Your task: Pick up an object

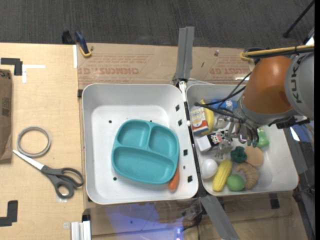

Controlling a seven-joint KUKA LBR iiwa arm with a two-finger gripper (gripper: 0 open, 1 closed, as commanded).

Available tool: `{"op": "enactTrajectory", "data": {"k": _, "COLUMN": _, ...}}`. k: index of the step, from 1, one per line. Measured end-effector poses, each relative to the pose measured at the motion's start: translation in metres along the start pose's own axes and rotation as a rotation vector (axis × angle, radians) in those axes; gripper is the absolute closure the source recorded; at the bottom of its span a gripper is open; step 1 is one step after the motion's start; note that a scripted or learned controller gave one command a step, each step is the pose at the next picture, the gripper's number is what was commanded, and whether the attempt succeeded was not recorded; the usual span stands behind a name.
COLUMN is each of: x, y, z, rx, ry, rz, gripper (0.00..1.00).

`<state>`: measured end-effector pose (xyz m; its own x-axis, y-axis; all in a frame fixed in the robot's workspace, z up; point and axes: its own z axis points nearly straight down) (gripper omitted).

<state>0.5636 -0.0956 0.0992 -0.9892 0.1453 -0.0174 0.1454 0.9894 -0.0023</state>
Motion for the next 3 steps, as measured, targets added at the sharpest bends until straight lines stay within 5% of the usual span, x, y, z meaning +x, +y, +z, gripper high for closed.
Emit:
{"op": "enactTrajectory", "data": {"k": 1, "x": 0.019, "y": -0.026, "z": 0.006, "rx": -0.003, "ry": 0.015, "rz": -0.083, "gripper": 0.00}}
{"op": "enactTrajectory", "data": {"k": 2, "x": -0.077, "y": -0.060, "z": 0.010, "rx": -0.001, "ry": 0.026, "rz": 0.083, "gripper": 0.00}}
{"op": "enactTrajectory", "data": {"k": 3, "x": -0.063, "y": -0.010, "z": 0.009, "rx": -0.001, "ry": 0.021, "rz": 0.111, "gripper": 0.00}}
